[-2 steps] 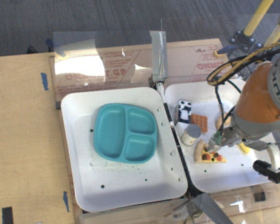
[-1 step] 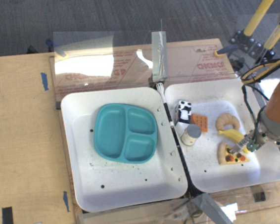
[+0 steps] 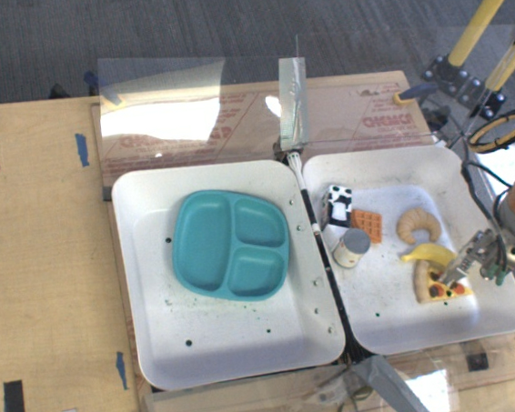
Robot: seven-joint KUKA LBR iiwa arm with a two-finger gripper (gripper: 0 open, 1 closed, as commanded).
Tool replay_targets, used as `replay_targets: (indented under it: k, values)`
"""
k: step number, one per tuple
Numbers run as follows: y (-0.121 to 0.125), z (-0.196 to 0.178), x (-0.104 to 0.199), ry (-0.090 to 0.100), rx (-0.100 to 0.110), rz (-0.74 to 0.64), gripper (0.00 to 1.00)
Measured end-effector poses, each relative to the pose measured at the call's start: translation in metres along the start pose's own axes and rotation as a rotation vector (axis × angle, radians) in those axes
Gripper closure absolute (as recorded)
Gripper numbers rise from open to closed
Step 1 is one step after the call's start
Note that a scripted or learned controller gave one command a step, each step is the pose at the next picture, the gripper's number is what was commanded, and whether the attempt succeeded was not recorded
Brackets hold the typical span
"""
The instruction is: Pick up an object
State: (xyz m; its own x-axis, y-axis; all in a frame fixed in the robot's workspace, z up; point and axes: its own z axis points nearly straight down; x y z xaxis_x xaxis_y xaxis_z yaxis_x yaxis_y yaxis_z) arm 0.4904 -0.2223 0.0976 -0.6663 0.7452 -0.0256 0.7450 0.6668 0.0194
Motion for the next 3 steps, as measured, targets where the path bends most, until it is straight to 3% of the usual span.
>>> replay_targets:
  k: [1,2,3]
  values:
    - [0.001,0.007,-0.003,0.006,0.014,0.531,1.0]
    - [-0.006,0.007,0.002,0.01,0.013,0.196,1.0]
    - [0.026,-0.082,0.015,0.015,0.02,0.55,1.0]
